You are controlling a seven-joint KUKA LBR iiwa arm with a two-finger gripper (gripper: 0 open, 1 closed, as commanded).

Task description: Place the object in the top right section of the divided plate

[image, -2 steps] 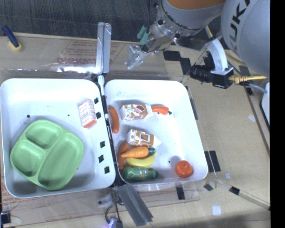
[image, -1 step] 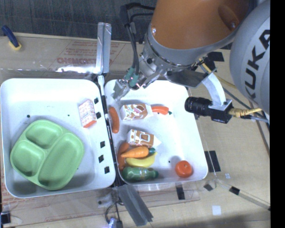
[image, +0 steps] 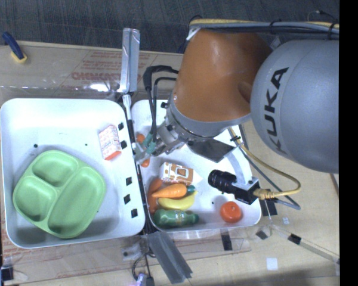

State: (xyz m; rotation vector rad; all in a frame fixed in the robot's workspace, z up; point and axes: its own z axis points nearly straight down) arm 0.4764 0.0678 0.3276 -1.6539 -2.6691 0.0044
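Hanging over the right bin, the grey arm with its orange band reaches down toward that bin's upper left corner, where the tool sits low beside the divider between the two bins. Whether the tool is holding anything I cannot tell; the wrist hides most of it and the small reddish and teal bits near its tip are too blurred to read.

The green divided plate lies in the left bin, toward its lower left, and all its sections look bare. A small orange-and-white carton rests on the bin floor, up and to the right of the plate and apart from it.

In the right bin a second carton, a carrot, a banana, a green vegetable and a tomato lie clustered below the tool.

Judging by this, the task is at an early stage: nothing is on the plate, a grasp is unconfirmed, and the carry across and the release into the top right section remain.
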